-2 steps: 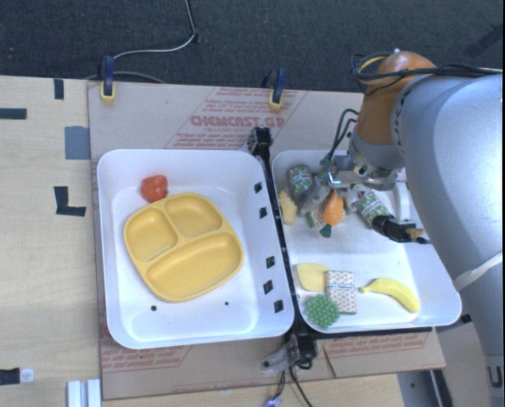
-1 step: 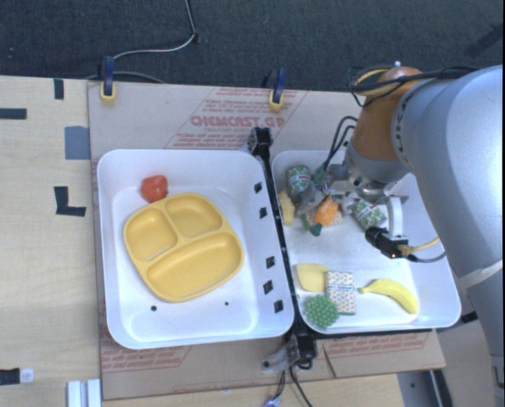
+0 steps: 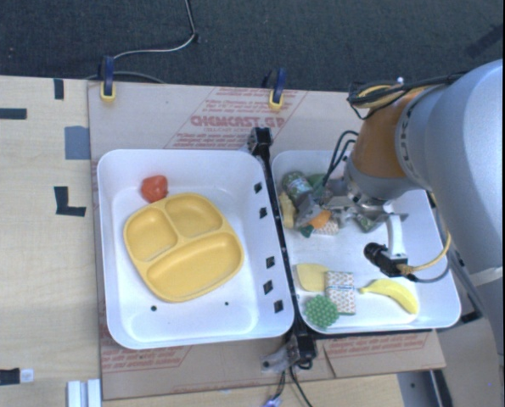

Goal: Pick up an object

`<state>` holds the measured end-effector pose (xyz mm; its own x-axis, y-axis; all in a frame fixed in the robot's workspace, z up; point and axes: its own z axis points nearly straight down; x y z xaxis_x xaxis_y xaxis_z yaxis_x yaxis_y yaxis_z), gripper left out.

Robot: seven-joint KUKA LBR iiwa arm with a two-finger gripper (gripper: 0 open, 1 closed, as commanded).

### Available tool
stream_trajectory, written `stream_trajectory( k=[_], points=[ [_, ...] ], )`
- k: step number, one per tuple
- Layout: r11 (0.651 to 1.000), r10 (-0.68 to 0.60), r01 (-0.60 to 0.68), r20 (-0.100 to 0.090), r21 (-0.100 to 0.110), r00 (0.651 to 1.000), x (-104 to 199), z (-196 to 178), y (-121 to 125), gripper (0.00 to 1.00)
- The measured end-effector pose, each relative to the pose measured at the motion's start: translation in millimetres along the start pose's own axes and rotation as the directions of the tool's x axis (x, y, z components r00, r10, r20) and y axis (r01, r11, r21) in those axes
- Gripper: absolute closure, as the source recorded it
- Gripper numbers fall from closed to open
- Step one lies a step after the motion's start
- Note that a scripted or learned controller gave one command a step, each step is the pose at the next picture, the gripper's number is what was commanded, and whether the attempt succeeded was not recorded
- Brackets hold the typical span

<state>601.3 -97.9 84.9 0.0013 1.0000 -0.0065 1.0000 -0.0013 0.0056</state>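
- The gripper [image 3: 327, 213] is reaching down into the right bin [image 3: 430, 312], over a cluster of small items; I cannot tell its state.
- An orange piece [image 3: 321, 221] and a greenish wrapped object [image 3: 298, 185] are lying just beside it.
- A banana [image 3: 391, 294], a patterned box [image 3: 340, 291], a green ball [image 3: 322, 311] and a yellow block [image 3: 311, 275] are sitting near the bin's front.
- The left bin [image 3: 116, 227] is holding a yellow divided plate [image 3: 183, 245] and a red object [image 3: 154, 187].

In the right bin, a small orange piece [image 3: 321, 220] lies beside a crumpled green-and-silver packet [image 3: 298, 186] at the far left corner; nearer the front sit a pale yellow wedge [image 3: 310, 275], a patterned white carton [image 3: 340, 290], a green textured ball [image 3: 322, 311] and a yellow banana [image 3: 393, 294]
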Motion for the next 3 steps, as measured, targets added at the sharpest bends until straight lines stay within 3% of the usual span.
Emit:
stream_trajectory(
  k=[1,2,3],
  points=[
    [1.0,0.001,-0.001,-0.002,0.007,1.0,-1,-5,-1,1.0],
    [1.0,0.007,-0.007,0.011,0.003,1.0,25,-35,0,1.0],
    [1.0,-0.002,0.002,-0.006,0.011,1.0,13,-101,-17,1.0]
  ],
)
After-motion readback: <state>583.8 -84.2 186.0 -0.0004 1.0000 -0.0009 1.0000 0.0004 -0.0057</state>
